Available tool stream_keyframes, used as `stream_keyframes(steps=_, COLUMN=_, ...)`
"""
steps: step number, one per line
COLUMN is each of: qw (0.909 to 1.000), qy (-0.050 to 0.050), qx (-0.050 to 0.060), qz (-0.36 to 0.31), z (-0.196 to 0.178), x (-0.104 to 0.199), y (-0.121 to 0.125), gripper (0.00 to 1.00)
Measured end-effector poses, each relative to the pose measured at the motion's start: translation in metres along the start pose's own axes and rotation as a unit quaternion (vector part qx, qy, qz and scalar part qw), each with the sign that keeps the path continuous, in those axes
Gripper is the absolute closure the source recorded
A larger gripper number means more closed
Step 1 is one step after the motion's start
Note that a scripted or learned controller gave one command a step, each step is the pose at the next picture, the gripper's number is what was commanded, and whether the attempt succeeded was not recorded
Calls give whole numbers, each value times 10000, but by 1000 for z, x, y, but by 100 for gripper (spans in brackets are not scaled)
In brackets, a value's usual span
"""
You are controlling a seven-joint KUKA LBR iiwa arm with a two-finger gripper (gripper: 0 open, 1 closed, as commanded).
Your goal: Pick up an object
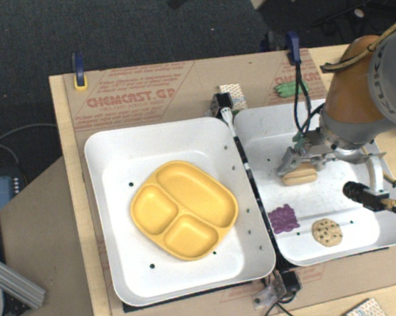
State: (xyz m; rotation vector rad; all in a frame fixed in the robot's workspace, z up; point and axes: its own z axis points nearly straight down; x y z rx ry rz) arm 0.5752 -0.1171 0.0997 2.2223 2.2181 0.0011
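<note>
Yellow divided plate point(183, 209) in left bin point(111, 166), purple lump point(282, 218), cookie point(327, 232) near it

In the left bin point(109, 202) a yellow divided plate point(183, 208) takes up the middle, leaving a bare band of floor all round it, widest at the corners. In the right bin point(261, 137) the arm point(364, 94) hangs over the far-right part, with the gripper point(301, 155) just above a tan roll point(299, 175) near the middle. A purple cluster point(282, 218) lies by the left wall and a cookie point(327, 232) near the front wall, apart from each other. The far-left corner and the strip between roll and cookie are bare.
</note>
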Motion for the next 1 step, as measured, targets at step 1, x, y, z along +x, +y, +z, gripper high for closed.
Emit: stream_keyframes(steps=1, qw=10000, qy=10, qx=-51, qz=-47, z=-91, x=61, y=18, gripper=100)
